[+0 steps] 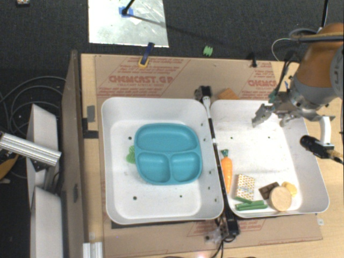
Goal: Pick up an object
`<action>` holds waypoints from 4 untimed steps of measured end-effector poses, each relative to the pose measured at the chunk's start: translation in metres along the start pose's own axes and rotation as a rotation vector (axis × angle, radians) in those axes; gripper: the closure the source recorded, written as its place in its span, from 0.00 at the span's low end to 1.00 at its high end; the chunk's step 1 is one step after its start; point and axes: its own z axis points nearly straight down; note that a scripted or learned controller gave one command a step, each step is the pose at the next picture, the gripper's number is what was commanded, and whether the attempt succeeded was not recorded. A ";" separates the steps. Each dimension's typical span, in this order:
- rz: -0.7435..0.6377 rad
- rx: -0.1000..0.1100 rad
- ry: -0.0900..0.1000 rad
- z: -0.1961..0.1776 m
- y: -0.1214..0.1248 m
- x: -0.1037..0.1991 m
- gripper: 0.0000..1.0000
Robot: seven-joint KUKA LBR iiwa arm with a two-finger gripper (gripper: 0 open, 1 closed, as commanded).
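Clustering along the near edge of the right bin (301,144), the candidate objects are: an orange carrot (227,172) lying just beside the divider, a patterned square packet (245,186), a green bean-like strip (250,204), a dark brown block (267,189), a tan disc (280,198) and a small yellow piece (289,187). The last 4 items touch or nearly touch one another. The left bin (115,144) bears a blue 3-compartment tray (168,153) with a small green item (130,155) at its left side.

Risks, as judged from this layout:
1. The objects sit close to the bin wall and to each other; a descent there may strike the rim or pinch 2 items at once.
2. The disc and packet lie flat, so the fingers may slide over them and come up bare.
3. The carrot, apart from the cluster, appears the easiest target, though the divider beside it limits clearance.

The gripper (273,112) hangs over the far part of the right bin, well apart from every object. Its 2 fingers are spread and point down toward bare bin floor. Nothing sits between them.
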 end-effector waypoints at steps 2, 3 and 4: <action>-0.010 -0.007 0.001 0.092 -0.031 -0.055 1.00; -0.010 -0.011 0.001 0.081 -0.030 -0.055 1.00; -0.022 -0.015 0.003 0.001 0.029 0.046 1.00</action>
